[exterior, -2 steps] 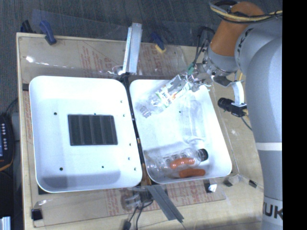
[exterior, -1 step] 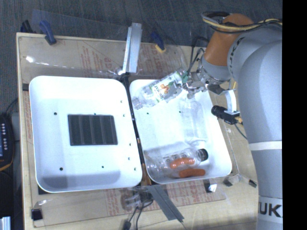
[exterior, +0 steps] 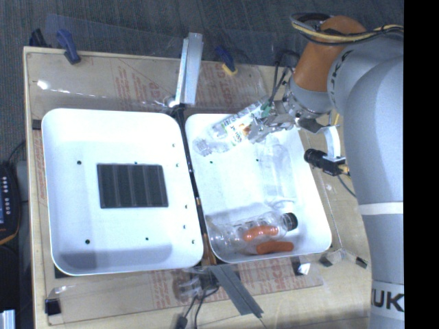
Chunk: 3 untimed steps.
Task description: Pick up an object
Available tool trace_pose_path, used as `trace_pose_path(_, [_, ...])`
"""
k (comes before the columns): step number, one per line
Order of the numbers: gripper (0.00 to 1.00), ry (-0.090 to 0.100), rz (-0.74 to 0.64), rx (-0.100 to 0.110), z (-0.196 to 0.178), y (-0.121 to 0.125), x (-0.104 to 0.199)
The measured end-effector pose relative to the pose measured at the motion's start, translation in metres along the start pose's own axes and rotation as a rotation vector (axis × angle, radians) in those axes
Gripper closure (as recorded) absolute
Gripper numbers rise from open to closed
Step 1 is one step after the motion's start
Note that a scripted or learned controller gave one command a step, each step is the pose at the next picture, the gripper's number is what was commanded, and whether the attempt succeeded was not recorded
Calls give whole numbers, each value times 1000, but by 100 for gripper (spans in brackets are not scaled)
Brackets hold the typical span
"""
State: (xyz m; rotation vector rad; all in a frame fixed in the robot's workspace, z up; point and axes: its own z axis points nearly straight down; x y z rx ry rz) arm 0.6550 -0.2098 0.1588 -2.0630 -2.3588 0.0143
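Note:
My gripper hangs over the far right part of the right bin, below the orange wrist band. A clear plastic bottle with a white label slants from the gripper down to the left, with its right end between the fingers. The bottle seems raised above the bin floor near the far rim. The fingers are shut on the bottle.
At the near end of the right bin lie a clear bottle with a black cap and two orange pieces. A faint clear plastic item lies mid-bin. The left bin holds a dark ribbed rectangle.

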Motion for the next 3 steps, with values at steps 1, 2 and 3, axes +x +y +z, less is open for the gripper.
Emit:
trace_pose_path(1, [100, 0, -282, -8, 67, 3, 0])
trace_pose_path(2, [100, -1, 32, -12, -41, 3, 18])
trace_pose_path(3, [0, -1, 32, -12, -41, 3, 18])
